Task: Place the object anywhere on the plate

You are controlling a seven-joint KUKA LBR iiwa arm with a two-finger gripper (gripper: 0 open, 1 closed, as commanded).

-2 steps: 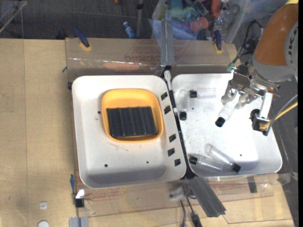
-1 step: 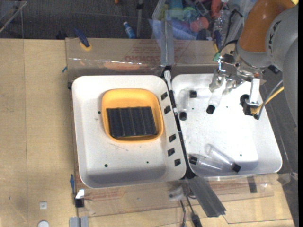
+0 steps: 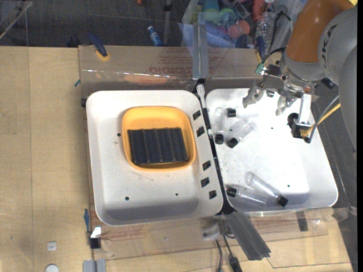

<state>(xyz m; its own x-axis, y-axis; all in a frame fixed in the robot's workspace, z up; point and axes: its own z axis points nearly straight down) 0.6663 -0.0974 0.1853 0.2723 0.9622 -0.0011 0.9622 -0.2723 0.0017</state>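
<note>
A yellow plate [image 3: 158, 114] lies in the left bin [image 3: 105, 152], and a black ridged rectangular pad [image 3: 157, 146] rests flat on its middle. My gripper [image 3: 265, 102] hangs over the far edge of the right bin [image 3: 306, 163], well to the right of the plate. It is open, its two fingers [image 3: 250, 98] spread apart with nothing between them.
Several clear plastic tubes with black caps lie in the right bin: one [image 3: 240, 132] near the divider and two [image 3: 262, 189] by the front wall. A small black cap [image 3: 231, 113] sits below the gripper. A black clipped divider [image 3: 205, 146] separates the bins.
</note>
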